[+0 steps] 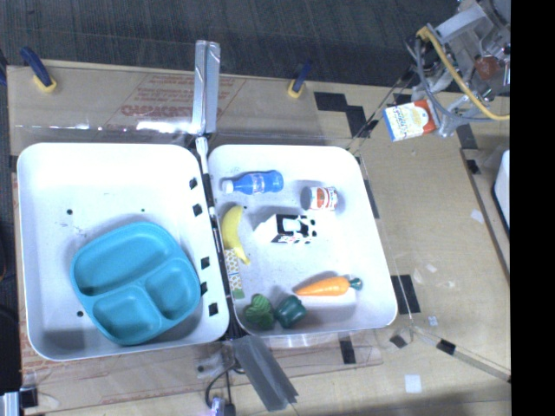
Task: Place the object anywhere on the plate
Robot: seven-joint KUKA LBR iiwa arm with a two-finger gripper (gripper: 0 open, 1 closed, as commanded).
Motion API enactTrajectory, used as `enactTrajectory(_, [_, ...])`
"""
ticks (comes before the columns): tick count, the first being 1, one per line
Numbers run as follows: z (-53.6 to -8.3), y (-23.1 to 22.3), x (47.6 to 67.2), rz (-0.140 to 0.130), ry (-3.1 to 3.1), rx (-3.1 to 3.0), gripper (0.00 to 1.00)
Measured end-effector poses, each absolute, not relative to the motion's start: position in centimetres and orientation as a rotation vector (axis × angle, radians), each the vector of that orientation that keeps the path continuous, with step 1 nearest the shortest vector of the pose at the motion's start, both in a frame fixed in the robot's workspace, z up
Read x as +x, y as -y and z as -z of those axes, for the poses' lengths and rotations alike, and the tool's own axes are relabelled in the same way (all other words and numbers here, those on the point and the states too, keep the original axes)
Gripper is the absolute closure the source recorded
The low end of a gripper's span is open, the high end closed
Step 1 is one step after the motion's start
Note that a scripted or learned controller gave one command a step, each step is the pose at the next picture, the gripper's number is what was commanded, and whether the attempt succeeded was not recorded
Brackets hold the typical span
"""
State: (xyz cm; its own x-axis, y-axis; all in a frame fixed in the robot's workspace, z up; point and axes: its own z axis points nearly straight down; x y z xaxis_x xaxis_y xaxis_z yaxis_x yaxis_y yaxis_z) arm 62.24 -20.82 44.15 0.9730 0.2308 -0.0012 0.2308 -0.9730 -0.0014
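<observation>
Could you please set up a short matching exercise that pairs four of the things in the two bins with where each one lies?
Things:
1. blue plate
2. blue bottle
3. carrot
4. banana

Places:
A. near the front right of the right bin
B. along the left wall of the right bin
C. in the left bin
D. by the far wall of the right bin

Pairs: 1-C, 2-D, 3-A, 4-B

Small carton [408, 120] in claw [414, 118], blue plate [134, 282] in left bin
</observation>
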Motion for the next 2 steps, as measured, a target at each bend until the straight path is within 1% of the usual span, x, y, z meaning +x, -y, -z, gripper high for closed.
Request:
enactTrajectory(1, [-45.1, 20.5, 62.4, -0.006, 0.382, -3.115, 1.0])
enactTrajectory(2, [-44.1, 20.8, 64.9, -0.002, 0.331, -3.124, 1.0])
